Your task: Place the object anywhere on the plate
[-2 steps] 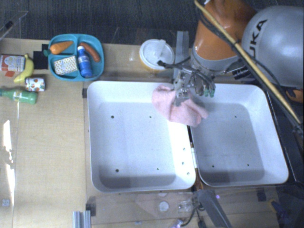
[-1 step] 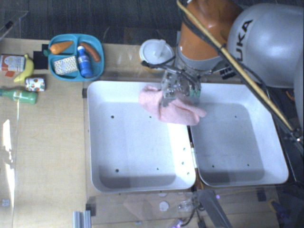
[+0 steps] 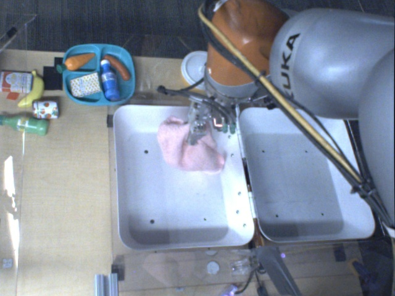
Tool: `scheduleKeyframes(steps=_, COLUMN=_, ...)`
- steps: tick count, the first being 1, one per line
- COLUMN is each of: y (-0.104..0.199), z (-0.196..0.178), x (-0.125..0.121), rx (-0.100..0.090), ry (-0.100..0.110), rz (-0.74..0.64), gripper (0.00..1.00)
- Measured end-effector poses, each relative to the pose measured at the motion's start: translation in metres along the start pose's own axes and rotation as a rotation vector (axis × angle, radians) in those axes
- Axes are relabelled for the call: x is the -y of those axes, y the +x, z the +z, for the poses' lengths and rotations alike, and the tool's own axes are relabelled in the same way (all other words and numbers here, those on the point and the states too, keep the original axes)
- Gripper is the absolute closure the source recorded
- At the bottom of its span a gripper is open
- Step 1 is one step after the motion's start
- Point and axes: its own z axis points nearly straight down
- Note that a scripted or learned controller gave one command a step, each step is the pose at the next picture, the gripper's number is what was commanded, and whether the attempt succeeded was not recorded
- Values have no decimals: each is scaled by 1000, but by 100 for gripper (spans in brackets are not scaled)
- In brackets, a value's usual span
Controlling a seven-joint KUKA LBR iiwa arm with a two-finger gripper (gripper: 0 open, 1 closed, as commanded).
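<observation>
A pink, crumpled, cloth-like object (image 3: 185,150) lies in the far part of the left bin (image 3: 142,227), near the bin's right wall. My gripper (image 3: 199,130) hangs straight over the object's upper right part, low enough that its tip overlaps the pink surface; whether it touches is unclear. The orange wrist band and grey arm cover the area just behind it. A blue divided plate (image 3: 126,73) sits on the bench beyond the left bin's far left corner, well left of the gripper. It carries a toy carrot (image 3: 80,61), a blue bottle (image 3: 109,79) and other toy food.
On the bench at far left lie a banana (image 3: 32,90), a small can (image 3: 45,109), a green bottle (image 3: 24,124) and a box (image 3: 13,82). A white round dish (image 3: 192,70) peeks out behind the arm. The right bin (image 3: 308,214) lies under the arm.
</observation>
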Motion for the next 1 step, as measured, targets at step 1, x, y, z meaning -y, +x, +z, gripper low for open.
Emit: scheduleKeyframes(steps=1, y=0, z=0, x=0, rx=1, ry=0, rz=0, gripper=0)
